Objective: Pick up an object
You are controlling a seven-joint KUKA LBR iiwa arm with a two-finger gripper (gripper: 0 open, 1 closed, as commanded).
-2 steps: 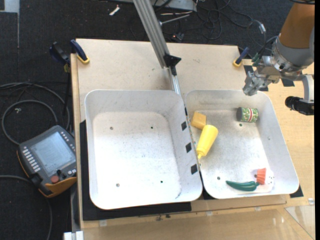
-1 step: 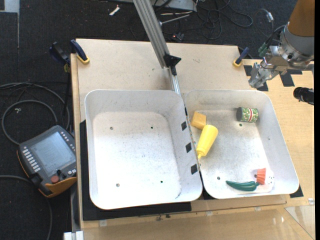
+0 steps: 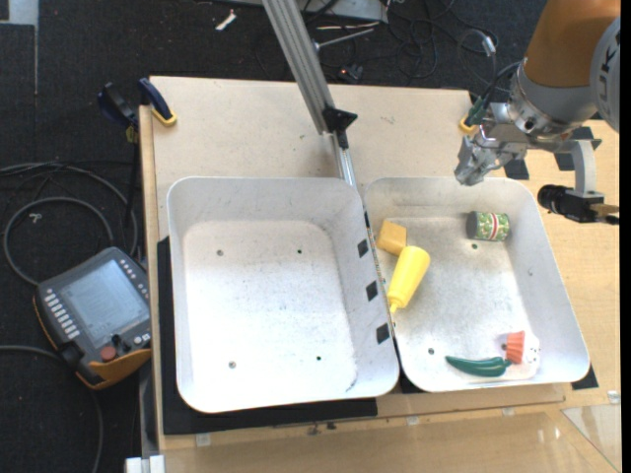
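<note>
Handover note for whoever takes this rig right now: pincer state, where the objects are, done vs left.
Pincer: above the far rim of the right bin, nothing visible between its fingers; open or shut is unclear.
Objects, all in the right bin: green can on its side near the far edge, closest to the pincer; yellow block and yellow bottle by the divider side; green pepper and a small orange piece at the near edge.
Done: no pick yet.
Left: descend, grasp one object, lift.
</note>
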